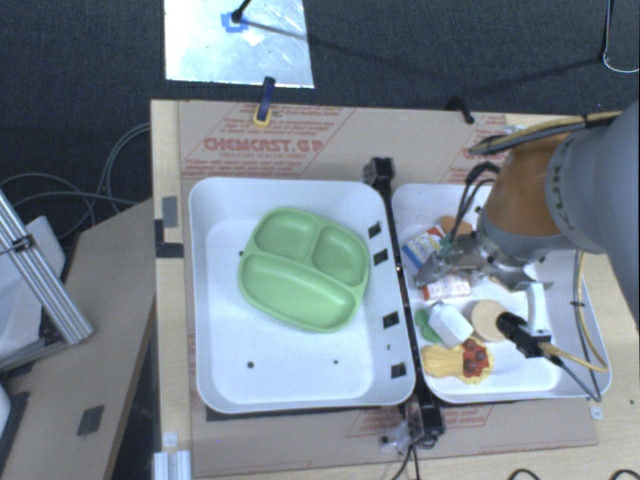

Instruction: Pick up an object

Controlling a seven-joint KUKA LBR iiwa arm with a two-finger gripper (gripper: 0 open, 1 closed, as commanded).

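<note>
Arm point(590, 188) reaches in from the right of the frame, orange band point(520, 193) above the wrist. Gripper point(432, 268) sits low over the left part of the right bin point(548, 376), close to the divider between the two bins. From this angle can't tell whether it is parted or closed, or whether it grips anything.

Pickable things all crowd the left half of the right bin:
- red-and-white packet point(425, 241) just above the gripper in the frame
- white packet with red print point(452, 289) just below the gripper; touching it or not, can't tell
- small green item point(424, 320) lower down, beside a white bottle point(453, 324)
- tan round disc point(487, 318) just right of the bottle
- yellow-and-red toy point(456, 360) near the bin's lower edge

Left bin point(300, 373) holds a green divided plate point(303, 268) with three compartments, lying flat, turned askew, in the upper middle of that bin, well apart from the gripper. Both bins sit side by side on the cardboard-covered bench point(300, 143)
</note>
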